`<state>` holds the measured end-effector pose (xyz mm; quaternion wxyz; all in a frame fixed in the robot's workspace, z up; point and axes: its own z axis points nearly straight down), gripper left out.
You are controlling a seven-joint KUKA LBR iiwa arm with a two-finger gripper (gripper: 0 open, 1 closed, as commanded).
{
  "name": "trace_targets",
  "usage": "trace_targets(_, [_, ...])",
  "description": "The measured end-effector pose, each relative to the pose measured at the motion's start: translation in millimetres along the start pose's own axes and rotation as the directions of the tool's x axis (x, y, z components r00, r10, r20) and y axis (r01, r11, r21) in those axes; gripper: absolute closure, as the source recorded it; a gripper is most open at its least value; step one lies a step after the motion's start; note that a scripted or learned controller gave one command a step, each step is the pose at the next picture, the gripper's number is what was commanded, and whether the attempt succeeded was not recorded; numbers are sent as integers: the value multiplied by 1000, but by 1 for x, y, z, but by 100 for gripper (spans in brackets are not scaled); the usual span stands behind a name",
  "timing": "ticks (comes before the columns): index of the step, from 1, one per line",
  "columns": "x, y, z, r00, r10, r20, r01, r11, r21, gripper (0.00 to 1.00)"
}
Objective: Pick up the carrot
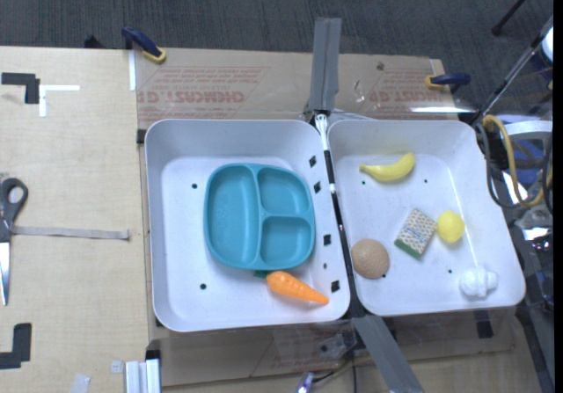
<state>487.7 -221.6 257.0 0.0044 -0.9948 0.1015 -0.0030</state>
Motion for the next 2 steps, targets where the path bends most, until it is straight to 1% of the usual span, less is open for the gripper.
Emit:
trace_targets(1, [7, -2, -9, 1000, 1, -2, -1, 1000, 2, 100])
trace_targets(2, [1, 0, -15, 1000, 1, -4, -1, 1000, 1, 100])
